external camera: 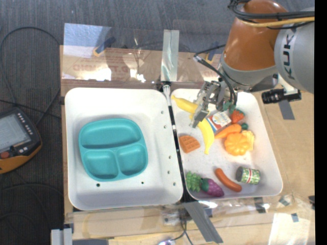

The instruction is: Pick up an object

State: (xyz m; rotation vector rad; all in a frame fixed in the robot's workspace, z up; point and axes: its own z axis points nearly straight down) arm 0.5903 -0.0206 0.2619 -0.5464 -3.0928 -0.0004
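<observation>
The grey arm with its orange band reaches in from the right, and its claw point(204, 107) hangs low over the upper part of the right bin point(271, 152), its metal fingers point(198, 117) pointing down toward a yellow banana point(207, 135). From here I cannot tell whether the claw is released or clenched, and nothing shows between its fingers. Another yellow piece point(184, 105) lies just left of the claw, near the divider. Around the banana sit a waffle-like orange slab point(189, 144), a carrot point(228, 130), a yellow-orange pepper point(239, 143) and a small white packet point(220, 119). Lower down lie a sausage point(227, 179), a little can point(249, 175), a green sprig point(193, 181) and a purple piece point(214, 188). The left bin point(82, 193) holds a teal divided plate point(112, 148). A handheld pendant point(16, 139) rests off to the left.
</observation>
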